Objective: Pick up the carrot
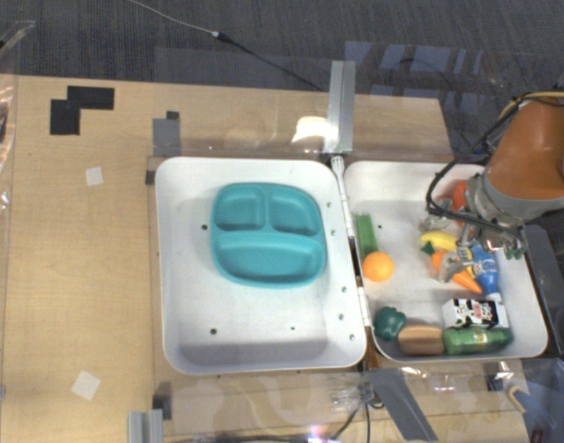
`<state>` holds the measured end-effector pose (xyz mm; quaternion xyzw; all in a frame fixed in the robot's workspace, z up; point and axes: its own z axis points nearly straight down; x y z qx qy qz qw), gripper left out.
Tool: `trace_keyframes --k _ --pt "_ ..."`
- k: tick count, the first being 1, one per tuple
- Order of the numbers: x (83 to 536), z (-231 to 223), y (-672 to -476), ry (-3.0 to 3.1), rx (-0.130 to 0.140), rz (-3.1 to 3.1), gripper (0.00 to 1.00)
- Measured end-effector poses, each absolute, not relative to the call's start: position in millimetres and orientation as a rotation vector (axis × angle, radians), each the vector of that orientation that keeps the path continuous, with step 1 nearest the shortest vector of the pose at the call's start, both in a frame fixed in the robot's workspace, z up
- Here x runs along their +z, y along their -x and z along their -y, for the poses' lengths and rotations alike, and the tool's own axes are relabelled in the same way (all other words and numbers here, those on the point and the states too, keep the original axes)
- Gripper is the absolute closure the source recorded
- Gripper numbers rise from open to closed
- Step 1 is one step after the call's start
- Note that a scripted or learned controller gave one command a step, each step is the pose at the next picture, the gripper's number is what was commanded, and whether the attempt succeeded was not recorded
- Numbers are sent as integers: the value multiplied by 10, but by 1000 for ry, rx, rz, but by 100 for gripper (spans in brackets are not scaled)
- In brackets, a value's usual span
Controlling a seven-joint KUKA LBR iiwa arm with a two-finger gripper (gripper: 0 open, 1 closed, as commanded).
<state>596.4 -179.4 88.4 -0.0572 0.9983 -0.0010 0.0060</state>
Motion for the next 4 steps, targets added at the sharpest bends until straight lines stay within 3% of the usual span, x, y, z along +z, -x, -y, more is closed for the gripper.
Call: trace_keyframes --k 1,2,3,4 --pt "899 1248 -5452 18 -2 -3126 0" --pt "1037 1241 -5493 26 -4 -3115 100" --pt "1031 1239 -5490 27 -4 -3116 0" --pt "896 1371 -5421 -375 2 -3105 0"
